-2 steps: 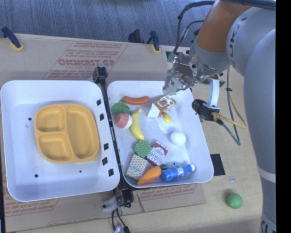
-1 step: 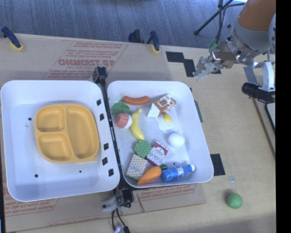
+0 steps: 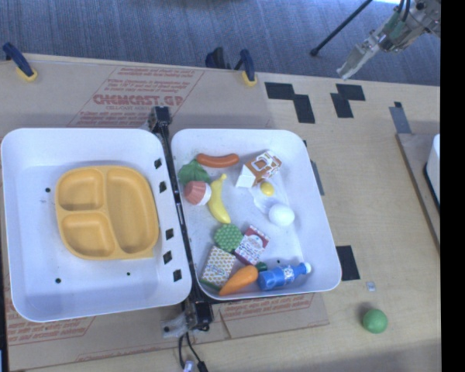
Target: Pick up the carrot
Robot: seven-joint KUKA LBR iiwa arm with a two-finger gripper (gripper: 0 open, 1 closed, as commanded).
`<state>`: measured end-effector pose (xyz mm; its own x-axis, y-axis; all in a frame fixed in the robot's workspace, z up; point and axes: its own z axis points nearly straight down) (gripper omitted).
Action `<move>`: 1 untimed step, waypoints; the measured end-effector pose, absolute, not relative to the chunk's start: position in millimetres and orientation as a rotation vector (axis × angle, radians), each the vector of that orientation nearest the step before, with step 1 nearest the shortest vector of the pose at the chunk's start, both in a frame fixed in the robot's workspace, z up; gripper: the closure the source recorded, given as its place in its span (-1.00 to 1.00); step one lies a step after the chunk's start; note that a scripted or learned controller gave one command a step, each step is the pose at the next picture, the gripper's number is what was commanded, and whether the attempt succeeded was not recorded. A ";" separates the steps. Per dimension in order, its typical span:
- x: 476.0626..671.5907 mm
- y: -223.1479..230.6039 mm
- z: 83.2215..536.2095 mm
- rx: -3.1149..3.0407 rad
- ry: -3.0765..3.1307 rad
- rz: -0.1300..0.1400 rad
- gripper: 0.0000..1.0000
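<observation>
Camera view looks down on two white bins on a brown tabletop [image 3: 372, 169]. Let us use the right bin [image 3: 314, 208] as our landmark.

Inside the right bin, at its near edge, lies the carrot [image 3: 239, 280]. It is orange and lies flat, tilted a little. A blue bottle [image 3: 281, 276] touches its thick end on the right. A small patterned packet [image 3: 218, 266] sits just to its left. A green bumpy toy [image 3: 228, 236] and a red and white box [image 3: 251, 246] sit just behind it. Farther back in the right bin are a banana [image 3: 218, 200], an egg [image 3: 281, 215], and a sausage [image 3: 217, 160].

Left of the right bin is the left bin [image 3: 23, 231], with a yellow tray [image 3: 107, 211] in it. A green ball [image 3: 375, 320] rests on the tabletop, outside the right bin near its front right corner.

The gripper [image 3: 355, 60] is high up, far behind the right bin and off past its right back corner. It grips nothing. It is too small and blurry to say if it is spread or closed.

So the job has not really begun. The carrot is not picked up yet. I think the gripper needs to come over the right bin, go down to the carrot, grab it, and lift it. The bottle and packet crowd it, so the grab may be tricky.
</observation>
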<state>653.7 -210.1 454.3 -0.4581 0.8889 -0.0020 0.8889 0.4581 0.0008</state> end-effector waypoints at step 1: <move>657.1 -210.1 467.6 1.158 2.917 -0.001 1.00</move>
